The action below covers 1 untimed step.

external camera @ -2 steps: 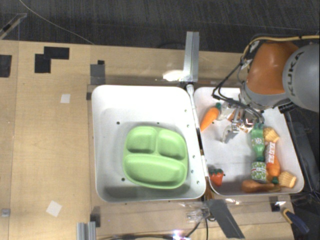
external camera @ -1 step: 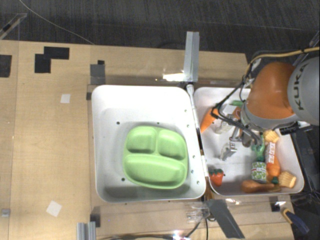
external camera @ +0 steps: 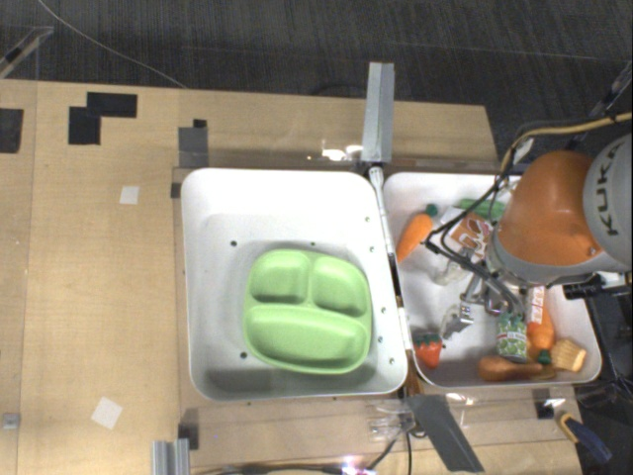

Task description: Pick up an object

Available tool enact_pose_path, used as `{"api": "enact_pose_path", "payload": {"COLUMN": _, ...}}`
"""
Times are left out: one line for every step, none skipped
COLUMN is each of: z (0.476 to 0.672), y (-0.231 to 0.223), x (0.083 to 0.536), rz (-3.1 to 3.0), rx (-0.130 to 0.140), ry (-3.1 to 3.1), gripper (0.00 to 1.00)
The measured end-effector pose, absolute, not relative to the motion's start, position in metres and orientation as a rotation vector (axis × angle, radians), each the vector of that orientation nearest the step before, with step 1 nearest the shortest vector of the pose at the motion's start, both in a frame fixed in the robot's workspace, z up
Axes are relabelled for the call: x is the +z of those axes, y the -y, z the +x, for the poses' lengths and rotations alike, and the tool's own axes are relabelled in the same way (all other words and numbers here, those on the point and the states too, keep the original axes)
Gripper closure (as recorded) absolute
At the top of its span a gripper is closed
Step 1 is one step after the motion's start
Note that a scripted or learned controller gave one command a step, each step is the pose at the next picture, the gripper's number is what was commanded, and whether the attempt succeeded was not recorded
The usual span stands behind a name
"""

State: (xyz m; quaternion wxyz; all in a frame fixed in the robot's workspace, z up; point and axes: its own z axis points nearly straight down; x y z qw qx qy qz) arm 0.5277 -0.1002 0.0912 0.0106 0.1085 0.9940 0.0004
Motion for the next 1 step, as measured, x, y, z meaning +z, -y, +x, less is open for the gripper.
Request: {"api": "enact_pose_path", "payload": {"z": 0.6129, "y": 0.1064, "x": 0.0890, "rz": 0.518, "rx": 0.002, "ry": -3.084, "gripper": 0.00}}
